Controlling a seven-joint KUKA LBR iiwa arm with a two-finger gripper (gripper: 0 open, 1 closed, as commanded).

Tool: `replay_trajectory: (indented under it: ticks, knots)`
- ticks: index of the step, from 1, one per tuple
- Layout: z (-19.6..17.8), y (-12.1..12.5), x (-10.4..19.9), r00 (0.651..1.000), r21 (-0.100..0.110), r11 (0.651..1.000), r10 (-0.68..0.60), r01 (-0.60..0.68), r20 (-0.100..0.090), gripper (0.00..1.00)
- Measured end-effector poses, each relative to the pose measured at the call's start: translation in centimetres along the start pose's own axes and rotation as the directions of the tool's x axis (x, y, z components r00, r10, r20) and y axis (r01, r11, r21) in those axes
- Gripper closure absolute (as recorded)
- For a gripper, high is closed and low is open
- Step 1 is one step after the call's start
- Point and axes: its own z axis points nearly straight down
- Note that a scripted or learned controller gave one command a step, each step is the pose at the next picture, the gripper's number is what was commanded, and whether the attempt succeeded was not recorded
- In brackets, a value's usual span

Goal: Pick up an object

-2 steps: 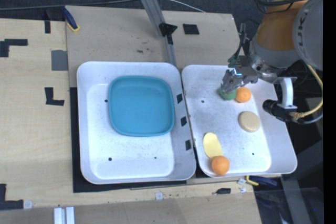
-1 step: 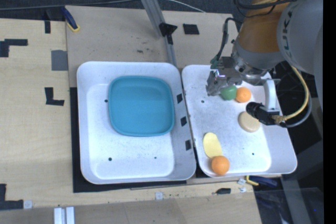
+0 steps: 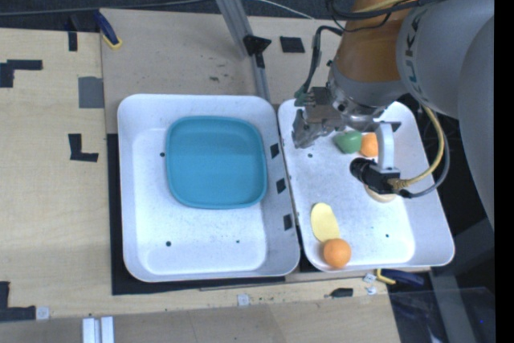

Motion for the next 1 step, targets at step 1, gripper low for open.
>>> replay_trajectory:
  ticks: [1]
  knots:
    - [-0.52,-1.29,5.42,1.0,0.0,1.0,-0.001,0.001,0.0,1.0]
